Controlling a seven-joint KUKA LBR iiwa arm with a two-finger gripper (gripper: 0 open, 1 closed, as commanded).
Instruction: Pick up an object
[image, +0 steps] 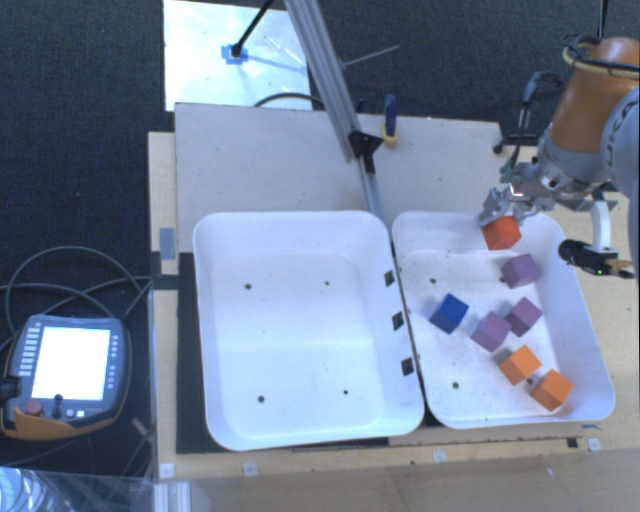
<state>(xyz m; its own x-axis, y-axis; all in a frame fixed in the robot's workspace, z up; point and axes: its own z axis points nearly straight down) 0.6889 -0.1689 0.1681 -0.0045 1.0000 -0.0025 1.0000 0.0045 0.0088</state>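
Note:
My gripper (503, 212) hangs over the far edge of the right bin (590, 340), with the arm coming in from the upper right. An orange block (502, 234) sits between its fingertips, tilted, and the fingers are shut on it. Below it in the same bin lie loose blocks: a purple one (519, 269), a blue one (449, 313), two more purple ones (491, 331) (523, 315), and two orange ones (519, 364) (551, 389) near the front right corner.
The left bin (215, 300) stands beside the right one, with small black clips along their shared wall. A slanted metal pole (335, 90) crosses the bench behind the bins. A teach pendant (65, 375) lies on the floor to the left.

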